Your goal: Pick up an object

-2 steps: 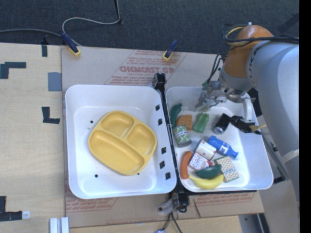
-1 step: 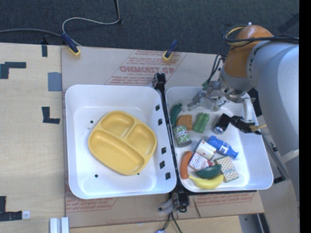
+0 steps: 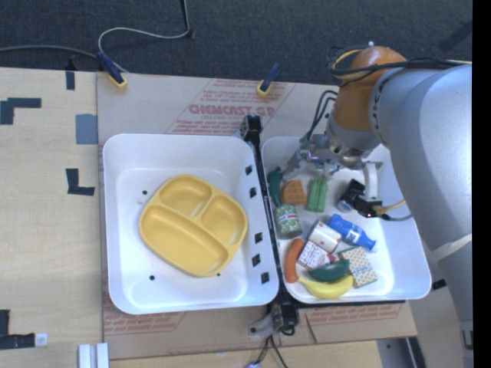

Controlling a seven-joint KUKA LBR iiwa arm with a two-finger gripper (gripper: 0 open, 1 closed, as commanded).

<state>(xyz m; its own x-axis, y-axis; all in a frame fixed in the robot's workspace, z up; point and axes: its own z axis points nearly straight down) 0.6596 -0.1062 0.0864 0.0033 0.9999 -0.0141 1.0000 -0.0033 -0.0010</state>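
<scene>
Nothing is lifted yet: the tool [image 3: 316, 159] hovers at the right bin's [image 3: 399, 286] upper part (its grip state unreadable), toys beneath.

arm: grey, reached in from the right, orange band above wrist | wrist: bent downward | hand [image 3: 313, 159]: low, pointed down-left | finger state: unclear

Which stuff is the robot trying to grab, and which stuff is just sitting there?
For the job:
gripper
green bottle
banana
carrot
blue bottle
right bin

Just lying about:
yellow divided plate
left bin
blue and yellow clamps
</scene>
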